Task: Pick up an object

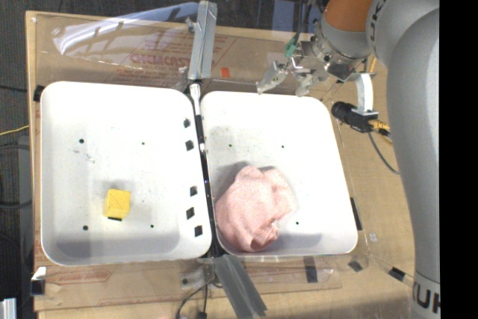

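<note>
1. Camera view shows me two candidates for the pick, and I take the crumpled pink cloth bundle (255, 208) as the likelier one; it lies in the right shallow white bin (321, 123), toward the near edge and pressed close to the divider between the bins.
2. I judge that cloth to be light, soft and yielding: it will fold under the fingers instead of resisting, so a pinch on a raised fold near its top-centre should bite better than a grab at its flat hem.
3. It should not slip much, being fabric, but it may drape and drag on the bin wall as it lifts.
4. The other candidate, a small yellow foam-like block (118, 204), sits in the left shallow white bin (67, 108), near-left of centre and well apart from the walls; it looks stiff enough to be squeezed across its flat sides.
5. The two-finger gripper (293, 75) hangs beyond the far rim of the right bin, over the brown cardboard bench top (119, 56), well apart from both objects. Its fingers look spread, with nothing between them.
6. From here I reckon the arm must travel nearward and descend before any grasp can begin; the pick is not yet started.
</note>
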`<state>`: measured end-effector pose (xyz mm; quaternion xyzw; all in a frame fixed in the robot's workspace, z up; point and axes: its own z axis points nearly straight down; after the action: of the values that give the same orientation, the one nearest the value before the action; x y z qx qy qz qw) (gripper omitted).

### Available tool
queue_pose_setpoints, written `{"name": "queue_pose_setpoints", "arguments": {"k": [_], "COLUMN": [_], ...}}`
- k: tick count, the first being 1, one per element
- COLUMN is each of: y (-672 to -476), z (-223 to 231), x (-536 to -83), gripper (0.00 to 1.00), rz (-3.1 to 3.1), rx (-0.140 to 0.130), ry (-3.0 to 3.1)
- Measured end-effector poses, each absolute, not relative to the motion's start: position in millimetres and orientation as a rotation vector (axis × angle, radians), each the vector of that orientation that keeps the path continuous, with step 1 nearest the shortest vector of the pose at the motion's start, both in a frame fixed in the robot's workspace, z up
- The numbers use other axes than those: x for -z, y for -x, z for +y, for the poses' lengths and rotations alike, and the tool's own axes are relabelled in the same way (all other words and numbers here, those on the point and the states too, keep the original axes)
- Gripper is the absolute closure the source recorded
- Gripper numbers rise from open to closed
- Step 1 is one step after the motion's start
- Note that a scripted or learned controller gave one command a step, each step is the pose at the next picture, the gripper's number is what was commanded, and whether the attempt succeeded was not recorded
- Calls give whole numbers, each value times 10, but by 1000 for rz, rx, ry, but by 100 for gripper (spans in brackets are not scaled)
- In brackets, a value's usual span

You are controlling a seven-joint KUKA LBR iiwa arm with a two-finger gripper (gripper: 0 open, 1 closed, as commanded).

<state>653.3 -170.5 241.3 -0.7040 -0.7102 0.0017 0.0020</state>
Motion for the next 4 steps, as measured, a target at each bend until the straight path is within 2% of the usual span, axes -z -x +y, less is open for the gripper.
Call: {"name": "queue_pose_setpoints", "arguments": {"k": [1,2,3,4], "y": [-6459,-6459,-6498,-6545], "z": [-1063,-1063,-1102,-1124], "x": [-1041,-1041,-993,-976], "gripper": [0,0,0,0], "rz": [-2396,-2396,-2601,-2674], "rx": [-11,-11,-8,-25], "ry": [2034,2035,1789,1649]}}
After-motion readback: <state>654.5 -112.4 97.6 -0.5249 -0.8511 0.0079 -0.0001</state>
